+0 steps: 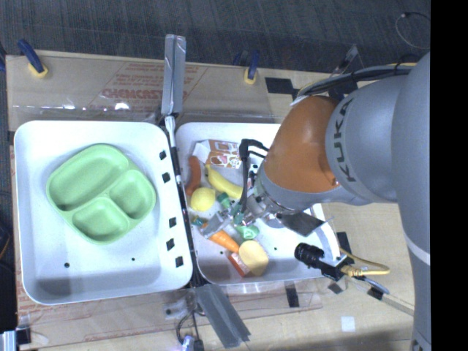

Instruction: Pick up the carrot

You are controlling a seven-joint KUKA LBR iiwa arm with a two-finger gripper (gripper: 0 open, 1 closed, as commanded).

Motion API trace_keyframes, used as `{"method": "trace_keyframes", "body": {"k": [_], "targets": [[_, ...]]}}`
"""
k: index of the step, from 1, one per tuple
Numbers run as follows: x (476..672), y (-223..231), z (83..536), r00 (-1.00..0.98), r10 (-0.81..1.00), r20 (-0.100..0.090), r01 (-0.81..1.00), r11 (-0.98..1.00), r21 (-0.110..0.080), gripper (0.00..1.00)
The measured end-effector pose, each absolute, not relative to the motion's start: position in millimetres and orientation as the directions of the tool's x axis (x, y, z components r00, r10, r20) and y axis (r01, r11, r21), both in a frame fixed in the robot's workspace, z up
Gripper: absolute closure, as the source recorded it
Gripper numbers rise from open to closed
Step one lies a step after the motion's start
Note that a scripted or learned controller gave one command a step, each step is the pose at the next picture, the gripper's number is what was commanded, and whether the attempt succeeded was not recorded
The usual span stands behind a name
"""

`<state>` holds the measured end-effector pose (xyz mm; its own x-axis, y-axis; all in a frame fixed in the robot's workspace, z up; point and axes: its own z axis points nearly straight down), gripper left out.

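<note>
Right now, arm: I am seeing it reaching in from three o'clock, its orange band covering the right bin's far right part.
Gripper: it is hanging low over the middle of the right bin, among the toy food.
Jaws: I cannot tell how they are standing; the wrist is hiding them.
Carrot: it is lying in the right bin at about seven o'clock from the gripper, near it, beside a pale yellow piece.
Neighbours: a banana and a lemon are lying at ten o'clock from the gripper.
Left bin: it is holding a green divided tray.
</note>
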<state>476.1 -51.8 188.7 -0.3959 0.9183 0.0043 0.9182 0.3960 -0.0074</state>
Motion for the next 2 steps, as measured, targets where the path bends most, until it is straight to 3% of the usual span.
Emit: {"method": "trace_keyframes", "body": {"k": [2], "targets": [[476.7,-25.5,188.8,-0.452,0.892,0.005,0.892,0.452,-0.008,0.0]]}}
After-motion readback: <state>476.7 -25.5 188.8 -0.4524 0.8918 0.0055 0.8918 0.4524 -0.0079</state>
